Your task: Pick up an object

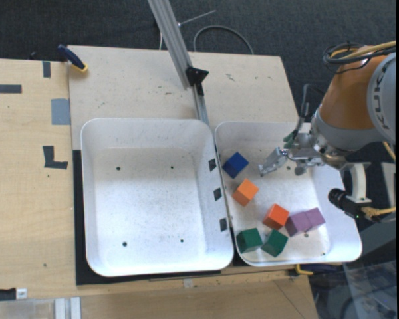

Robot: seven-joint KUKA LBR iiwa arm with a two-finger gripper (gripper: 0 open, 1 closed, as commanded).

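Too small and blurred to tell whether the gripper point(274, 163) holds anything, or how its tips stand. Behind it, to the right, arm point(359, 105) cut off by the picture's edge. Below the gripper, 2 green blocks point(262, 240) pressed together, their touching faces hidden.

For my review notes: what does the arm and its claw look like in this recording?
The arm is bulky and rounded, orange on top and grey below, with dark lettering on its side. Yellow and black cables loop around it. The claw is small, thin and metallic grey.
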